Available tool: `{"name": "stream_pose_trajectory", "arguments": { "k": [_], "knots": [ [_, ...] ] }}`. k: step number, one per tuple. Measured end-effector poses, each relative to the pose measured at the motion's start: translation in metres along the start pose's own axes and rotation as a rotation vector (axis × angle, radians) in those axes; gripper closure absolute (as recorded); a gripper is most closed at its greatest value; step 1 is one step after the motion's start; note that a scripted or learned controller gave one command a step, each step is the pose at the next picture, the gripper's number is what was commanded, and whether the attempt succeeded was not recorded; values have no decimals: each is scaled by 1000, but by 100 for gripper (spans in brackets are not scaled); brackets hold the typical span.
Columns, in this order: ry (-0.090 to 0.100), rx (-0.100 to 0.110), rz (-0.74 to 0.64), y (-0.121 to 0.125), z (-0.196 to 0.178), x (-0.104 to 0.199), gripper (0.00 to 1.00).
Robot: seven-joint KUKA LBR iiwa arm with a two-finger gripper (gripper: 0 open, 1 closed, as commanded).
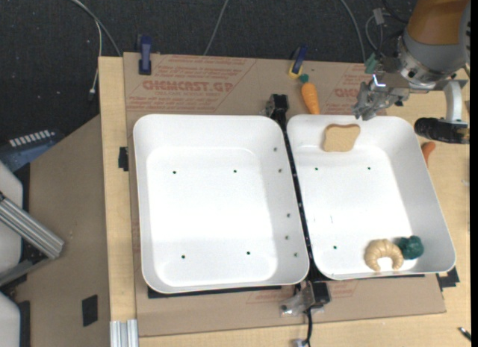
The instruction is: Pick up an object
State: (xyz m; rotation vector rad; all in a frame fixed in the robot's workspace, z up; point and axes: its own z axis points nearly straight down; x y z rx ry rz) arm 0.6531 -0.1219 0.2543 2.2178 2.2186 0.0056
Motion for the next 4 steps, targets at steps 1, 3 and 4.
{"name": "stream_pose_trajectory", "arguments": {
  "k": [1, 3, 4],
  "knots": [
    [2, 5, -4, -30, 5, 52, 100],
    [2, 7, -4, -70, 28, 150, 100],
    [2, 7, -4, -100, 38, 197, 100]
  ]
}}
